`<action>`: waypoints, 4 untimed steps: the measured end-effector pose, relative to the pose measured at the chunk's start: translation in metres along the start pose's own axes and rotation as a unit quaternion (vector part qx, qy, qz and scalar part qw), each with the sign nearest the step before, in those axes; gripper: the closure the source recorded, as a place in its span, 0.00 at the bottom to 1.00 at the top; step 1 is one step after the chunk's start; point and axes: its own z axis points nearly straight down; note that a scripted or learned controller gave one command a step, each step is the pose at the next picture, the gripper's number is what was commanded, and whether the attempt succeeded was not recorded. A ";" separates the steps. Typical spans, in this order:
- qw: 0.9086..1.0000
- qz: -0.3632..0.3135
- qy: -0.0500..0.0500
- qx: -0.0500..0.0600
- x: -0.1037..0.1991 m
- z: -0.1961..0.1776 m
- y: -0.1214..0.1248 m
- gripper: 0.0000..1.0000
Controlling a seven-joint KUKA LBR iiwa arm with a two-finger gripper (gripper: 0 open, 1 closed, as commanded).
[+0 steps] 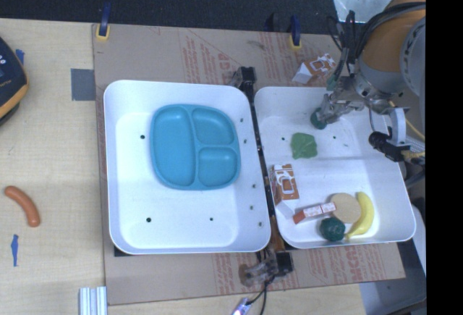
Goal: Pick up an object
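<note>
My gripper [321, 118] hangs low over the far part of the right bin [383, 169], its tip close to the bin floor. A green leaf-shaped piece [304, 145] lies just in front of it, apart from the tip. Along the near side of that bin lie a brown packet [284, 183], a red-and-white bar [313, 211], a tan round disc [346, 206], a yellow banana [365, 214] and a dark green ball [333, 229]. I see nothing held at the gripper's tip.
The left bin [123, 161] holds a blue divided plate [194, 146]. On the bench at the far left lie a toy sausage [23, 205] and a yellow-and-black device [10, 78]. A small packet [316, 69] lies behind the right bin.
</note>
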 end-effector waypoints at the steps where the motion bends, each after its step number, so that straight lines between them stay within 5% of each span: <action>1: 1.000 -0.001 0.000 0.001 -0.001 -0.109 0.001 0.00; 2: 1.000 -0.001 -0.001 0.002 -0.048 -0.041 -0.001 0.00; 3: 1.000 -0.001 0.000 0.001 -0.048 -0.128 0.001 0.00; 4: 1.000 0.000 0.000 0.002 -0.047 -0.158 -0.161 0.00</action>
